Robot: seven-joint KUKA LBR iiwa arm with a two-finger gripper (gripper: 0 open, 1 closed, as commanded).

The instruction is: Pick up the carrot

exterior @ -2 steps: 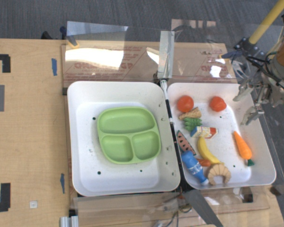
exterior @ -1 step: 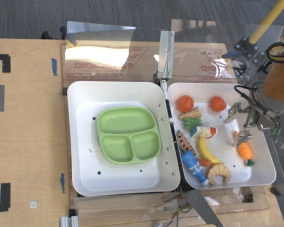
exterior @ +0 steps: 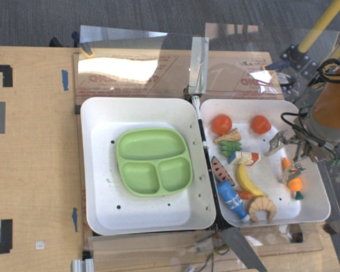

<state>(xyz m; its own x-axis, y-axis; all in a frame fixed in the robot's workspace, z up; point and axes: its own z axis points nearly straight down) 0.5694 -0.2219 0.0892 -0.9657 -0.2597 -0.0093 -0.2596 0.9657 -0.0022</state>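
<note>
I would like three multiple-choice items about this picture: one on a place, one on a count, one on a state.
1. In which bin does the green divided plate lie?
A. left bin
B. right bin
C. on the bench

2. How many red tomatoes are in the right bin?
A. one
B. two
C. four

3. How does the banana lie?
A. alone on the plate
B. among other toy foods
C. hanging over the rim

Key:
1 A, the plate sits inside the left bin.
2 B, one tomato and another lie near the far wall.
3 B, a croissant and a blue bottle lie close beside it.
</note>
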